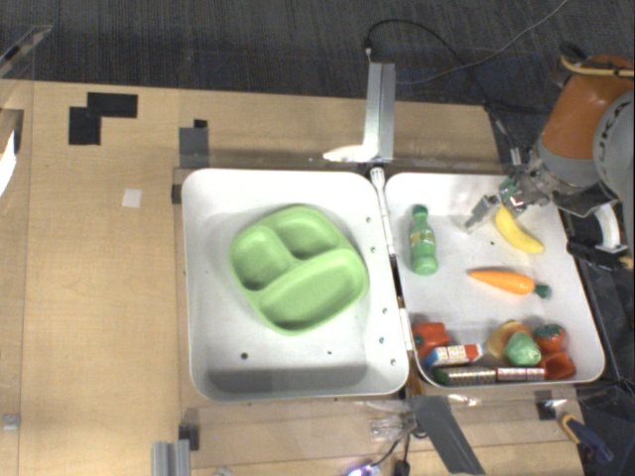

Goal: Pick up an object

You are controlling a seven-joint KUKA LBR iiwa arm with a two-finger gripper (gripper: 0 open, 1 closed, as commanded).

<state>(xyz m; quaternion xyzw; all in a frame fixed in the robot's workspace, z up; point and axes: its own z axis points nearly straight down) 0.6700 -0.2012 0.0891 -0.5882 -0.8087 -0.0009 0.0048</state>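
The hand [493, 206] hangs in the right bin [451, 191], fingers spread apart, gripping nothing, just beside the banana [520, 230]. The banana's long axis runs diagonally, upper left to lower right. A green divided plate [298, 266] lies in the left bin [208, 266]. A carrot [504, 282] and green bottle [423, 240] lie nearby.

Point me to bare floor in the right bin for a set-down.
Free: right bin floor between the green bottle and carrot, and the strip between the carrot and the front pile. Crowded: front edge around the strawberry, and the back right by the hand and banana.
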